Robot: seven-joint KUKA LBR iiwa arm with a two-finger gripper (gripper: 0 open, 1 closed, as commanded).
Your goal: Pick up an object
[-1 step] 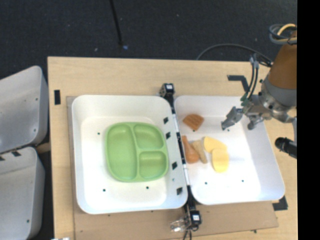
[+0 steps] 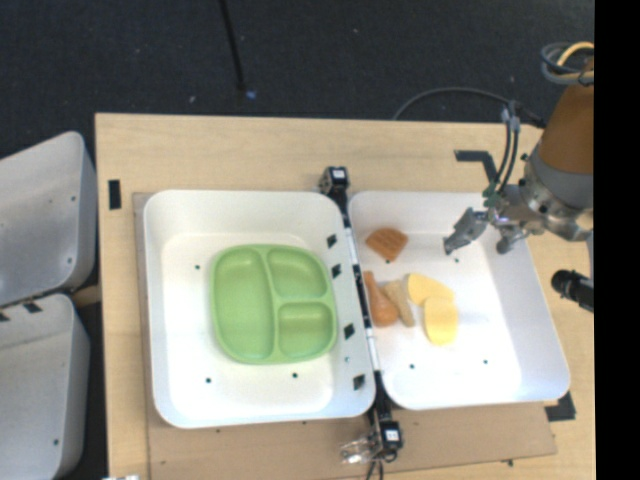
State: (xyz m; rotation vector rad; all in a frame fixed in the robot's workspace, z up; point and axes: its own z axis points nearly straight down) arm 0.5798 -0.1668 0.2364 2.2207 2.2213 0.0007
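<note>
In the right bin (image 2: 520, 358) lie a brown bread-like piece (image 2: 387, 242), an orange carrot-like stick (image 2: 379, 301) against the bin's left wall, a tan piece (image 2: 401, 299) beside it, and two yellow pieces (image 2: 428, 289) (image 2: 441, 321). My gripper (image 2: 487, 235) hangs over the upper right part of that bin, to the right of the brown piece. Its fingers are spread apart with nothing between them.
The left bin (image 2: 180, 368) holds a green divided tray (image 2: 272, 302). A black cable (image 2: 450, 96) loops across the bench behind the right bin. Small clamps (image 2: 334, 179) (image 2: 384, 434) sit where the bins meet.
</note>
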